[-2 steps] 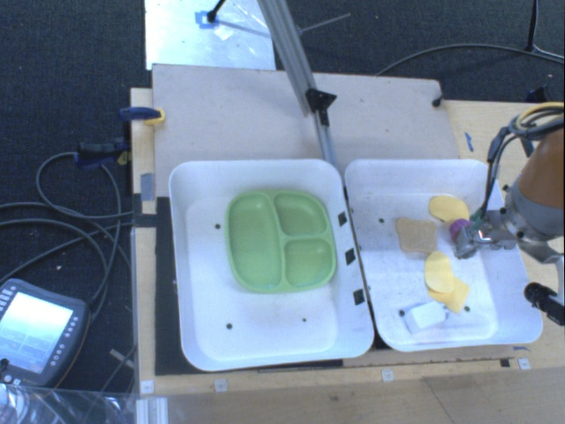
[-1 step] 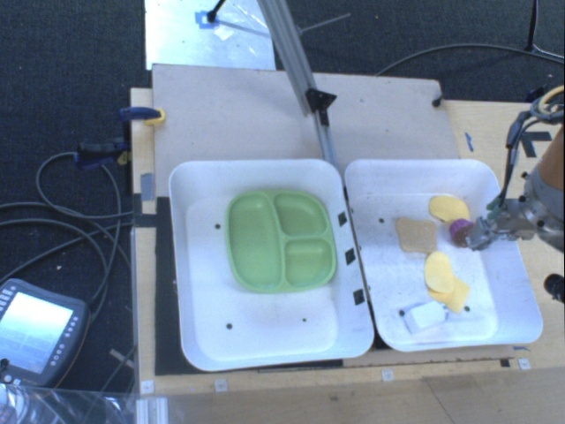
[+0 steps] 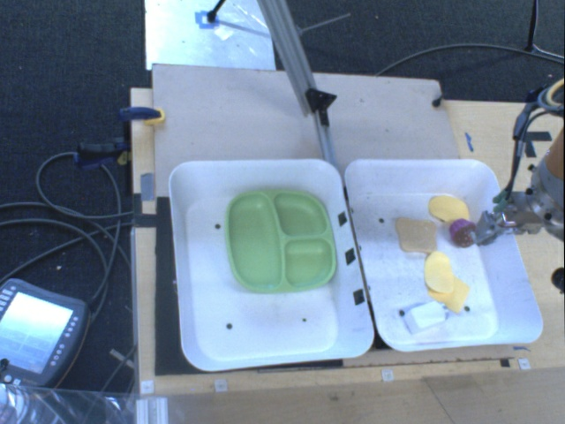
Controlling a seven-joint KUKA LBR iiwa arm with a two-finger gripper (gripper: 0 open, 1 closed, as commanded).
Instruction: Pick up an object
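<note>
Gripper (image 3: 488, 227) low in right bin (image 3: 512, 325), right beside purple ball (image 3: 462, 231); can't tell whether clamped on anything. Green divided plate (image 3: 281, 240) sitting in left bin (image 3: 199, 325).

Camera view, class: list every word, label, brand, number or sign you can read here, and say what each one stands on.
No text can be read in this picture.
Handheld pendant: its lit screen is too blurred to read.
Small white packet in the right bin: no print can be made out.
Green divided plate in the left bin: plain, no marking.
Small tags along the bench's front edge: too small to read.
</note>
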